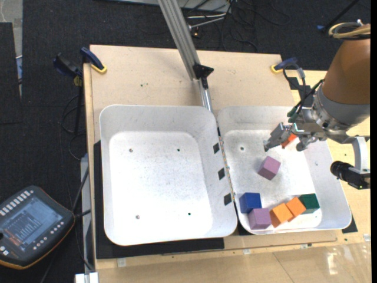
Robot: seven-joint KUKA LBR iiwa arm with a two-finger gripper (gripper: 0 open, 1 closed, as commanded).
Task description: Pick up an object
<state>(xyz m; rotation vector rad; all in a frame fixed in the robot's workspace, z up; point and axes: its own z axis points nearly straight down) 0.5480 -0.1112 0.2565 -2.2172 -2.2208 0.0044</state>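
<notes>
I see the gripper [287, 139] above the right bin [330, 175], fingers spread apart, holding nothing. 1 purple cube [269, 167] lies just below it. 4 more blocks sit along the bin's front edge: blue [250, 201], purple [259, 218], orange [282, 212], green [308, 202].

Even, bright overhead light — soft faint shadows in the white bins [118, 158], slight softness throughout.
</notes>
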